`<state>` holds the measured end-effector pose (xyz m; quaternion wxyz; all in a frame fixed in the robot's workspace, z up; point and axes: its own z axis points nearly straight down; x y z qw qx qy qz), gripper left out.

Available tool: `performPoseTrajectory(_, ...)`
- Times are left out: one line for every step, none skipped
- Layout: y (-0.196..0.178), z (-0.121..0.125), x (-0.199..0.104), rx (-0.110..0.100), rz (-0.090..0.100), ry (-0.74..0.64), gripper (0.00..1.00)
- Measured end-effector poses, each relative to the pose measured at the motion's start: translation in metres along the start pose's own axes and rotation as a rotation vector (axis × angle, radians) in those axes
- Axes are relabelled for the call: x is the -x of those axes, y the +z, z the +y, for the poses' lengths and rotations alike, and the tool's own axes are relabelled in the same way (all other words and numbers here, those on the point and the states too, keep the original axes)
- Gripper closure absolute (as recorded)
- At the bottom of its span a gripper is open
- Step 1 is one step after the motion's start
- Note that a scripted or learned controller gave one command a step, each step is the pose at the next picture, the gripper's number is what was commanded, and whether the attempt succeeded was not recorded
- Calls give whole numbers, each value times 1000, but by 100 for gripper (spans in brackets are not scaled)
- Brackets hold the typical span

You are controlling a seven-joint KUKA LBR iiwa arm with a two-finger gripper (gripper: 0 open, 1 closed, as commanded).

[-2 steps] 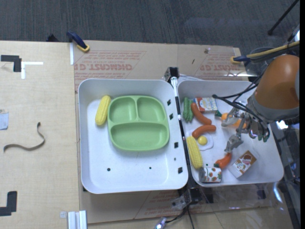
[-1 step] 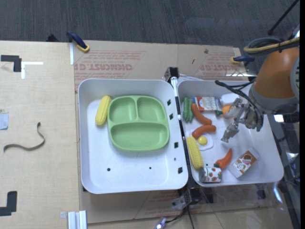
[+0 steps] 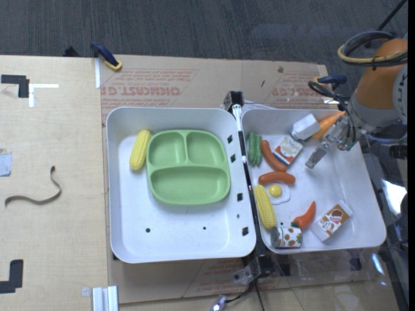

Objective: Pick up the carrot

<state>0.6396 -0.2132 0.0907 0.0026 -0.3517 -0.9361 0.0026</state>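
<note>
Two white bins were observed side by side on the bench. The left bin (image 3: 130, 232) was found to contain a green divided plate (image 3: 189, 166), with a corn cob (image 3: 139, 149) lying just beside its left edge. The right bin (image 3: 363, 206) was noted to hold a second corn cob (image 3: 264, 207), two sausages (image 3: 276, 179), green beans (image 3: 254, 148), a fried egg (image 3: 277, 192), a chilli (image 3: 305, 214) and small cartons. The gripper (image 3: 316, 127) was seen raised above that bin's far right part. The carrot (image 3: 327, 121) was observed clamped between its fingers, beside a white piece, clear of the bin floor.
</note>
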Motion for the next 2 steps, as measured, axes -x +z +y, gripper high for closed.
performPoseTrajectory(-11, -3, 13, -4, 6, -53, 0)
performPoseTrajectory(-24, 0, 16, 1, -10, -57, 100)
